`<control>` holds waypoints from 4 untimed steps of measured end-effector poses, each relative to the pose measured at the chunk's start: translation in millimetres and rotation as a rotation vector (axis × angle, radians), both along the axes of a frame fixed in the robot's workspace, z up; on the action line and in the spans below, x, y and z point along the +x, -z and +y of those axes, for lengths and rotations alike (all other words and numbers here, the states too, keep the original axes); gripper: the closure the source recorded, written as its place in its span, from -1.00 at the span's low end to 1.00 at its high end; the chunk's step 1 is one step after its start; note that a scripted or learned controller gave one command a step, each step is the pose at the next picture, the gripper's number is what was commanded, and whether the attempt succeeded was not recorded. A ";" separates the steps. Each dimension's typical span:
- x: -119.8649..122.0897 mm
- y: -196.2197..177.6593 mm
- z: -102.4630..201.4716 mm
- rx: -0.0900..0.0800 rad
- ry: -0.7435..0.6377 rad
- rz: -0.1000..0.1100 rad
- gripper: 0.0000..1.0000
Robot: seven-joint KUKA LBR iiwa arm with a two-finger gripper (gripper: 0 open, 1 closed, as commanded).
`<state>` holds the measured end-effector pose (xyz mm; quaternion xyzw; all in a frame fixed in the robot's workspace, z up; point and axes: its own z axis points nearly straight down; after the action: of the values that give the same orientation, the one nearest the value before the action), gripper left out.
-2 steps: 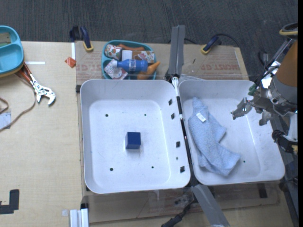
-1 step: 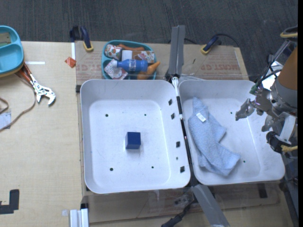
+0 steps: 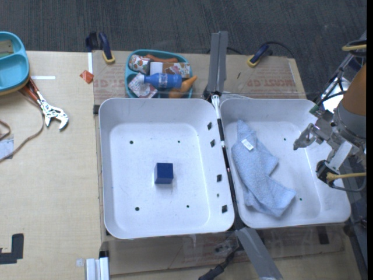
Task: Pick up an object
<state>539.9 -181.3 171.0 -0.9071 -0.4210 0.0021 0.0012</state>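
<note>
On my feed, the left bin (image 3: pixel 111 174) holds one small blue block (image 3: pixel 164 173), a solid dark-blue cube sitting slightly left of and below the bin's centre. It looks about as wide as it is tall, so I can't give it a long axis; its edges run nearly square with the bin walls. It sits flat and alone, well clear of every wall.

The right bin (image 3: pixel 326 209) holds a pale blue cloth (image 3: pixel 259 171), crumpled, with a small white tag near its top. Its long axis runs from upper left down to lower right, ending in a bunched fold near the front wall.

Furthest right, the pincer (image 3: pixel 317 150) hangs over the right bin's right side, well apart from the cloth. Its fingers (image 3: pixel 303 139) stand spread wide, with nothing between them, touching nothing I can see.
</note>
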 end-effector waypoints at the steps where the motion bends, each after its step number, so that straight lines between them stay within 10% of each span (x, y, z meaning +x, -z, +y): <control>1: -14.7 -24.0 -12.2 -0.001 0.075 -0.002 -1.00; 2: 24.8 -20.8 47.3 -0.001 0.160 0.000 -1.00; 3: 1.1 -59.4 -19.6 -0.002 0.166 -0.002 -1.00; 4: 88.5 -55.4 14.4 -0.003 0.394 -0.001 -1.00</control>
<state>628.5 -166.9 226.5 -0.9720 -0.2351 0.0022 0.0001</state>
